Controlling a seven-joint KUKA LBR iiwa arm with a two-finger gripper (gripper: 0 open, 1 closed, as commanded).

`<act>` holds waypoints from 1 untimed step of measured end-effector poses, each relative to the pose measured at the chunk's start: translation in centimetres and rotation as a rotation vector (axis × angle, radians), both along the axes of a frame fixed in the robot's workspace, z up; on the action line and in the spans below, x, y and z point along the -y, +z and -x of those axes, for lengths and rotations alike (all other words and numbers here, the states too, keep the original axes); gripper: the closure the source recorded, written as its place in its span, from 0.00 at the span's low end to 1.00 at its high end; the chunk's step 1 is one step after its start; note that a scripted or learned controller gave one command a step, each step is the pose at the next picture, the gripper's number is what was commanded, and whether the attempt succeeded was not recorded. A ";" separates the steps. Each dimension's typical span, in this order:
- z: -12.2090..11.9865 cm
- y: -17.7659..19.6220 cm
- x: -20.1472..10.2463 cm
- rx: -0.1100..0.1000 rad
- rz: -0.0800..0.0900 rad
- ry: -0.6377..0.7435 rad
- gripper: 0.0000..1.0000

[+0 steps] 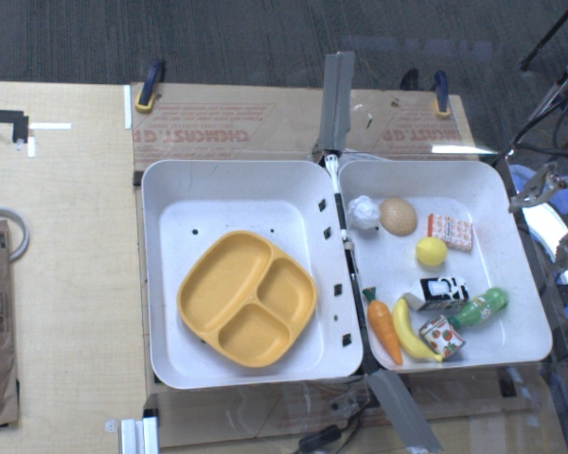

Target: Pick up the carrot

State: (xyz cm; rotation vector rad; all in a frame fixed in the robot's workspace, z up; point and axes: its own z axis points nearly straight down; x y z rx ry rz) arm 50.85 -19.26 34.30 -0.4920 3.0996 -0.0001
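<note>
Can't tell from this shot how the gripper's fingers are set, so no call on that from me.

Step-wise you're at the very start. The carrot (385, 332) is lying loose in the right bin (511, 197), nothing on it, so the whole approach and grab is yet to come.

It's down in the front-left corner of that bin, just beside the wall shared with the left bin (161, 253). The long axis runs mostly back to front with a slight slant. The thick end with the bit of green points toward the back of the bin. The thin tip points at the front edge and leans a touch toward the right.

The annoying part is the banana (412, 334), which sits right up against the carrot's right side, close enough that I can't say if they touch. So I'd guess you want to come straight down over the middle of the carrot, with the fingers closing across the short width, one on the wall side and one on the banana side. That's tight on both sides, and a sloppy drop probably nudges the banana or clips the wall.

The little box (442, 337) and the green bottle (480, 308) sit further right and shouldn't bother you. The yellow plate (248, 298) in the left bin is out of it too.
</note>
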 end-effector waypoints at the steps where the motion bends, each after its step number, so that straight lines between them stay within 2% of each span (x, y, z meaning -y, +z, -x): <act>1: -5.7 8.9 2.3 0.002 0.001 0.165 0.00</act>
